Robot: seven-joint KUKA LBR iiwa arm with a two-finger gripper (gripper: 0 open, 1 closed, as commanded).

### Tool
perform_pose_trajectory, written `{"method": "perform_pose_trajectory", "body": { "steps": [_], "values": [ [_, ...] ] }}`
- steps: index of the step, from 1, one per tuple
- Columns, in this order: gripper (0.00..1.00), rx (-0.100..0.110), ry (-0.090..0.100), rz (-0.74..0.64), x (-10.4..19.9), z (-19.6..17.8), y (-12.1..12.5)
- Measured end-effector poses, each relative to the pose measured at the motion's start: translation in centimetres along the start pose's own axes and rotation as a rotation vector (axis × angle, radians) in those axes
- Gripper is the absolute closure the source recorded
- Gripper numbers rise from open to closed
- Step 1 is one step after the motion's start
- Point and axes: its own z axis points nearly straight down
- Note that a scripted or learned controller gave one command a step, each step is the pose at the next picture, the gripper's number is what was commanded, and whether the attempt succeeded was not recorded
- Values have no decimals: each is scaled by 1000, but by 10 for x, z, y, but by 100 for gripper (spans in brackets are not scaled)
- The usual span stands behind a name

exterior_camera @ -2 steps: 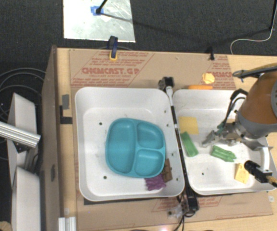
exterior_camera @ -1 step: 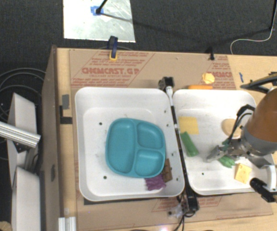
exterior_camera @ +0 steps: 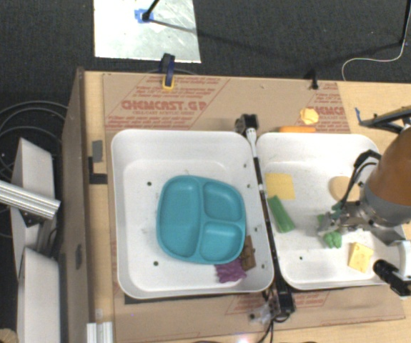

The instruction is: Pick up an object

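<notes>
- Landmark is the divider (exterior_camera: 261,191) between the two bins; every place below is given from it
- Nearest, left of the divider's near end: a purple lump (exterior_camera: 228,271) and a brown piece (exterior_camera: 249,254) lie against the near rim of the blue plate (exterior_camera: 201,220), which takes up the middle of the left bin (exterior_camera: 134,191)
- Nearest, well right of the divider: a yellow block (exterior_camera: 360,257) lies by the near wall of the right bin (exterior_camera: 312,274)
- A little farther, right of the divider at mid-bin: the claw (exterior_camera: 334,224) is down at the bin floor, right over a small green piece (exterior_camera: 332,239) that looks like the task's thing
- I cannot tell if the claw is released or clenched; the wrist hides it, and nothing shows whether the green piece is gripped
- Just right of the divider: a green stick (exterior_camera: 281,214), then a yellow square (exterior_camera: 279,186) beyond it
- Farther right: a tan round thing (exterior_camera: 339,188), partly hidden by the arm (exterior_camera: 402,177)
- Farthest, on the worktop (exterior_camera: 191,98) beyond the right bin: an orange stick (exterior_camera: 296,128)
- Step, as I judge it: the grasp itself, at the bottom of the reach
- Next move calls for a firm close on the green piece, then a straight lift clear of the yellow block; a poor hold would leave the piece in the bin
</notes>
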Motion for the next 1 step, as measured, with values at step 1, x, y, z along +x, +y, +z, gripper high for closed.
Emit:
{"method": "perform_pose_trajectory", "body": {
  "steps": [1],
  "values": [
    [100, 0, 3, -10, 56, 11, 49]
  ]
}}
